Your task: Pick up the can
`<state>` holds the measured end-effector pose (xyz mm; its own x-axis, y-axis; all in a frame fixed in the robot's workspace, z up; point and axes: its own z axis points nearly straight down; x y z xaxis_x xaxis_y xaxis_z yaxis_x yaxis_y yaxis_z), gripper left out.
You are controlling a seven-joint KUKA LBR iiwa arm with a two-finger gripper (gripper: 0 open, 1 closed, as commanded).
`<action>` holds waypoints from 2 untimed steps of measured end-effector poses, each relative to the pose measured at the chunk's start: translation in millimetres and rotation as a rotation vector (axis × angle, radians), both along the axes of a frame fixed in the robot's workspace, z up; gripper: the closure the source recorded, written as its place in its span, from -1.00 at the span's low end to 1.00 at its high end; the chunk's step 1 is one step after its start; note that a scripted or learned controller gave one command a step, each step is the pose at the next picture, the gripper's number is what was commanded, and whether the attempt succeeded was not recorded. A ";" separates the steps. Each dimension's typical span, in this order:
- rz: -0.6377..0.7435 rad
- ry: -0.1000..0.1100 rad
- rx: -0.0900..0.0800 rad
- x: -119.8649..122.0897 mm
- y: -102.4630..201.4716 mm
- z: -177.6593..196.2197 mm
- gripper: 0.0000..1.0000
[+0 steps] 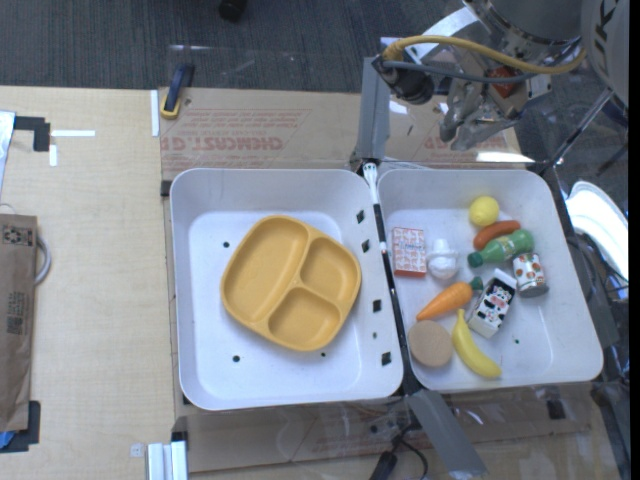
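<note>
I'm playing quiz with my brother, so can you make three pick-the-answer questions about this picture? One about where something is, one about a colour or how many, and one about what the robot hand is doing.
1. Where is the can?
A. On the yellow plate
B. In the right bin, near its right wall
C. On the floor

2. How many sections does the yellow plate have?
A. Three
B. One
C. Six

3. Where is the gripper?
A. Touching the can
B. Inside the left bin
C. Up past the far edge of the right bin, away from the can

Answers:
1 B: the can stands in the right bin beside the green bottle.
2 A: ridges split the plate into three.
3 C: the gripper is above the bin's far rim, with the toys well below it.
</note>
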<state>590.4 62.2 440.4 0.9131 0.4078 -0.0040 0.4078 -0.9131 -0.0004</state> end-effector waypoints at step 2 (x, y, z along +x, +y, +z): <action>-0.223 -0.003 0.000 62.1 165.4 0.6 1.00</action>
